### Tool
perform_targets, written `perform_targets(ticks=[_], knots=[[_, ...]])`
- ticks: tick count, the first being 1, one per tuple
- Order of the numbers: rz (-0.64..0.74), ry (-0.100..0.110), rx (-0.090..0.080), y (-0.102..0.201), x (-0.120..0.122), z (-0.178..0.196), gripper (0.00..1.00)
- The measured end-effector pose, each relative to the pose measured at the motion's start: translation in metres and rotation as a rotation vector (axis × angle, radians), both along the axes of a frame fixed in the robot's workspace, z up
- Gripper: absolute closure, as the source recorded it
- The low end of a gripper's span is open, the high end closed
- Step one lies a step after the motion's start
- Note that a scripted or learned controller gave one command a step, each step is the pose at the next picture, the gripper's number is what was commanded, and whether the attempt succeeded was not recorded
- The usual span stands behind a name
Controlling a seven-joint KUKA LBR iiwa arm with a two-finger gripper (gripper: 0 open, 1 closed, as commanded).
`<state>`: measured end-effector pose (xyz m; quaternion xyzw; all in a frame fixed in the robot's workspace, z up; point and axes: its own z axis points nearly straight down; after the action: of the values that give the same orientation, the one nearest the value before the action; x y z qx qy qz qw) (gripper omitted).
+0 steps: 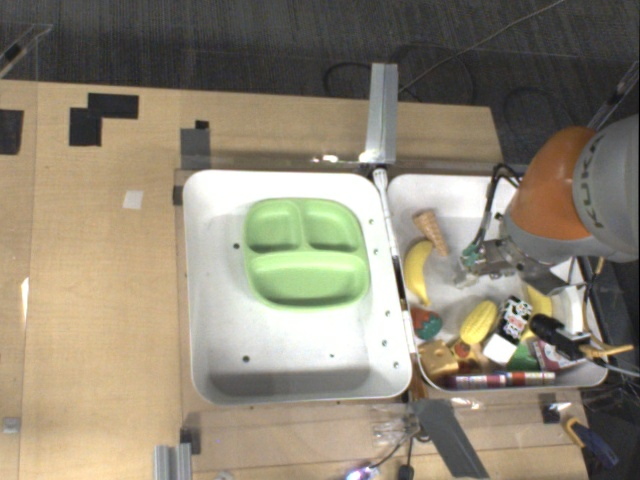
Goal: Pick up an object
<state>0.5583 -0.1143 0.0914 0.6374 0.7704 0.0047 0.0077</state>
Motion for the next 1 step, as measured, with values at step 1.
perform_targets(ticks=[1], knots=[[-0.003, -0.003, -0.002, -0.0019, 0.0004, 0.0005, 0.00]])
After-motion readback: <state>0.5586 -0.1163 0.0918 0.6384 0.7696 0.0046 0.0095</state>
